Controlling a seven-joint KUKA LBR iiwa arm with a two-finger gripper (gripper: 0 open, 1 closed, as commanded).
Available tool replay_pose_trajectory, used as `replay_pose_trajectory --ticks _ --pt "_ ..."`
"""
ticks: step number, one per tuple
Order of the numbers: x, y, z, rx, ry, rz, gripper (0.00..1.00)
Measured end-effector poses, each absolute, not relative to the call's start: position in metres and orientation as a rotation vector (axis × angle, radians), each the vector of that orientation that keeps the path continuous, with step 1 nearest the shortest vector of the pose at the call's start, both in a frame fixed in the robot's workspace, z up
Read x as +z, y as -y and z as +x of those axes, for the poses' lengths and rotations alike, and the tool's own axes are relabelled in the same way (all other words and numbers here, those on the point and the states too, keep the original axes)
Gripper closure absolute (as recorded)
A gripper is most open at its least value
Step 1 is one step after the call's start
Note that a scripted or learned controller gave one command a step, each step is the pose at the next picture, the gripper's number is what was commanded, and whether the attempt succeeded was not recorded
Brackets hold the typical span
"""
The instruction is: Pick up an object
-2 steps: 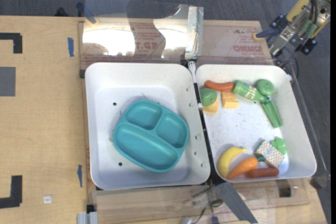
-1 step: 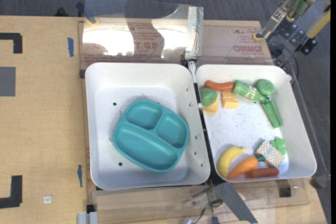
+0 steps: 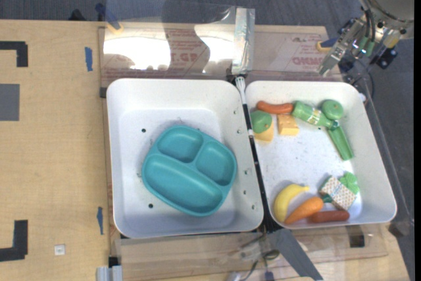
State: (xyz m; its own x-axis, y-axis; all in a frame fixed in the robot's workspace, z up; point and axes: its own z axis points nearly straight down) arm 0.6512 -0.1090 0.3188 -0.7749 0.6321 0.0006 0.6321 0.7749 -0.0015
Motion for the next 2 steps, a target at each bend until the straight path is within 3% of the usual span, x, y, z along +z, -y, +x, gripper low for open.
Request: replay_pose_trajectory --ticks 1,2 --pt "0.273 0.108 0.579 0.000 2.999 -0.938 1.00" --pt "0.277 0.054 0.624 -0.004 2.963 -1.059 1.00"
